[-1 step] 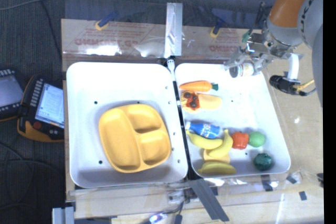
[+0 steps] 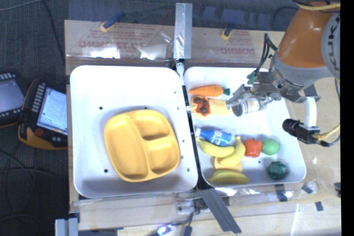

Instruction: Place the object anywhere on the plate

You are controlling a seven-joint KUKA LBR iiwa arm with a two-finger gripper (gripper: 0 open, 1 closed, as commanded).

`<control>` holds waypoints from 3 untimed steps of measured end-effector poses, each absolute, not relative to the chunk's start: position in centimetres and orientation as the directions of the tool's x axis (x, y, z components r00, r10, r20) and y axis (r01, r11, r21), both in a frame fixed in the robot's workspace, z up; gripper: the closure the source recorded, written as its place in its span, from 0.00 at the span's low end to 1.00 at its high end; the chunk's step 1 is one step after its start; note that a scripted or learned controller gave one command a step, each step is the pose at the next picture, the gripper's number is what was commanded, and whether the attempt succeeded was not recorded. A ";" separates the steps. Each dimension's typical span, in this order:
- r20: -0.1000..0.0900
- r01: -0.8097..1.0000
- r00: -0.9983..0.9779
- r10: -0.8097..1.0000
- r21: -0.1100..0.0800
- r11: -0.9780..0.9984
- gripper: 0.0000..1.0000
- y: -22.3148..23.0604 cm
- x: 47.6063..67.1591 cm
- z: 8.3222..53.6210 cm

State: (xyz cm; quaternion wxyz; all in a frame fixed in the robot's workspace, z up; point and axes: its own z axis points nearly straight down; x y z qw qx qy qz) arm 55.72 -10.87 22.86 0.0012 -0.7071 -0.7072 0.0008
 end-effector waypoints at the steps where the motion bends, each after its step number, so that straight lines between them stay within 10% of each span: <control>1: 0.001 1.000 0.000 1.000 -0.003 0.000 0.00 -10.9 55.7 22.9; 2: -0.002 0.993 0.118 0.993 -0.001 -0.118 0.00 -16.7 48.4 31.4; 3: 0.000 0.994 0.114 0.994 -0.002 -0.114 1.00 -16.5 48.6 32.2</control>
